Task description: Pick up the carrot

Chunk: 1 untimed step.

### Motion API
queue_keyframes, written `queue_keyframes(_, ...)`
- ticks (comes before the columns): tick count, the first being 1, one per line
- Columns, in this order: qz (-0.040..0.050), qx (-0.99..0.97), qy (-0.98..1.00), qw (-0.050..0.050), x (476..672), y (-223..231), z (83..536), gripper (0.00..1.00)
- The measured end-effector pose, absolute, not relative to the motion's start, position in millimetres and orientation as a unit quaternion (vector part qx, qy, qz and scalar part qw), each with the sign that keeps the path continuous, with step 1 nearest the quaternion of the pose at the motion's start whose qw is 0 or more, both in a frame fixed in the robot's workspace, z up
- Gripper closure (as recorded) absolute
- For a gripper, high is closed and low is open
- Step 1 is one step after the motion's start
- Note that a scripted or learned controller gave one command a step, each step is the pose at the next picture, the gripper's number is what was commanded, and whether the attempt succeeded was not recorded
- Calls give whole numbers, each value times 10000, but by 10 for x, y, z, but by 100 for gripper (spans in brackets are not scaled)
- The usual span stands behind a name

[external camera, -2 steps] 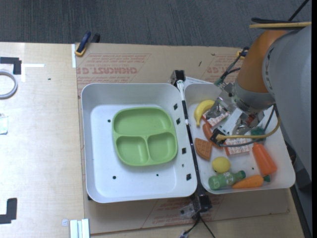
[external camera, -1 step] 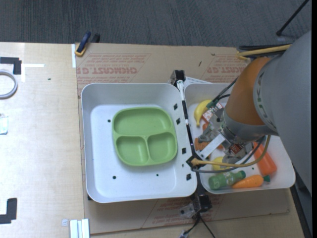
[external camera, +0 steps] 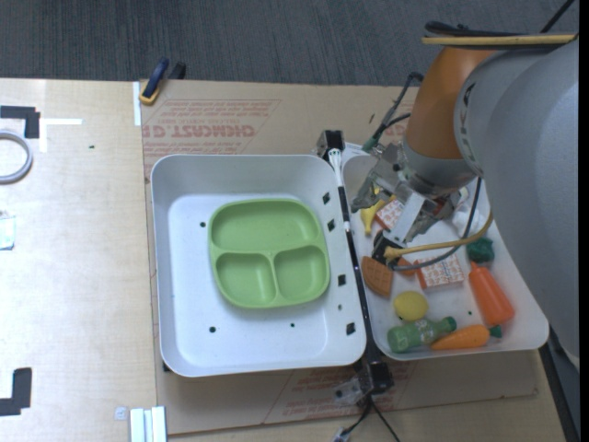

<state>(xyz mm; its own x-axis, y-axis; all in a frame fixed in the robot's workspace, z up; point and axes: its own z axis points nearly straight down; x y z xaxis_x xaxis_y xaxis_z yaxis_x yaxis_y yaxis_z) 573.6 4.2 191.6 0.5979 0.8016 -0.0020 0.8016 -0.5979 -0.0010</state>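
Down at the right bin's (external camera: 529, 325) five o'clock corner I saw the carrot (external camera: 462, 338) beside a green bottle (external camera: 419, 333). Cardboard (external camera: 212, 122) covered the bench under both bins. My arm (external camera: 442, 109) reached in from two o'clock; I couldn't tell the gripper's (external camera: 398, 221) state.

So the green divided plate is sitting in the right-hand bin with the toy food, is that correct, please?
Not quite: the camera view shows the green divided plate in the left bin, by itself. The toy food, including the carrot, lies in the right bin.
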Motion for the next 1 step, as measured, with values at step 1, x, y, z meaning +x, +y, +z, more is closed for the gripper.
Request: queue_keyframes(1,-4,7931,6091,2,5993,-581,1994,0)
